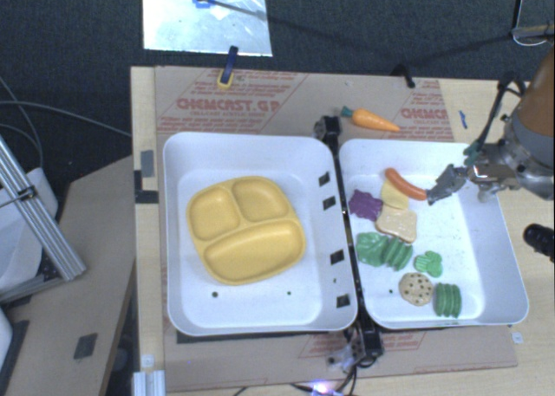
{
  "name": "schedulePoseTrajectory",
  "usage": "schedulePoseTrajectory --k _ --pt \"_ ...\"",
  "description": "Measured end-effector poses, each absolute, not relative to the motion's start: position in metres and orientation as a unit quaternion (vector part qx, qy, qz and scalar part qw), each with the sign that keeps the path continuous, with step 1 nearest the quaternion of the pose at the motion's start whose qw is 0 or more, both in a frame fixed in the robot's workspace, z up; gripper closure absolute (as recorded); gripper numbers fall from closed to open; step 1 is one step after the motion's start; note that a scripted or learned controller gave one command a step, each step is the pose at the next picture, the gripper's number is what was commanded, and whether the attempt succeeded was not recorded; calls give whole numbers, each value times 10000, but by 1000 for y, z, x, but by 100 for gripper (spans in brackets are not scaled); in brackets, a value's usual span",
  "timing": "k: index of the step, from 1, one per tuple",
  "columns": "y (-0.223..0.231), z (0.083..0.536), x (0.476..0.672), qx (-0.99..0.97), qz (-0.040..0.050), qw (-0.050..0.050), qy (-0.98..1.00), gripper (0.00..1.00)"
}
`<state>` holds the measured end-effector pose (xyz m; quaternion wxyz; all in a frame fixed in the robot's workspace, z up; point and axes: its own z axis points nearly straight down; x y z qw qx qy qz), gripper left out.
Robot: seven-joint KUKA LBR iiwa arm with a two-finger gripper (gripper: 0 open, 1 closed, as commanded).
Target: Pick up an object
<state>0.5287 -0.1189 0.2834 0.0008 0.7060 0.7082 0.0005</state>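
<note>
Starting at the lower edge of the frame, cables and a connector [364, 347] are seen at the seam between the two white bins. In the right bin [494, 251] a green ridged piece [447, 300] and a speckled cookie [416, 288] lie lowest, with a small green floret [428, 262] and a larger green leafy piece [382, 250] just above them. A slice of toast [398, 225], a purple cluster [365, 205] and an orange-red sausage [404, 185] are grouped toward the middle of that bin. The left bin [182, 169] is occupied by a yellow divided plate [245, 229].

The gripper [444, 186] is held over the upper right part of the right bin, its dark tip just beside the right end of the sausage. Whether the jaws are open or closed cannot be told, since the tip is small and blurred; nothing is seen between them. The arm [529, 139] is cut off by the right edge of the frame.

Farther up, a toy carrot [371, 119] rests on the printed cardboard [251, 100] behind the bins, and a yellow-and-blue clamp [227, 69] sits at the cardboard's top edge. The bench [95, 212] is pale wood. A shiny sheet [206, 4] lies on dark carpet [61, 30] at upper left, and a metal frame [35, 221] stands at the left edge.
</note>
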Motion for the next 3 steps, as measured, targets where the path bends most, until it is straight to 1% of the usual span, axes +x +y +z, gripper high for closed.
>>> schedulePoseTrajectory --k 1,2,3 --pt "-116 203 484 7072 -17 -33 7070 0" --pt "-116 218 488 7066 15 18 7077 100" --pt "-83 165 486 7052 -5 -23 7090 100"
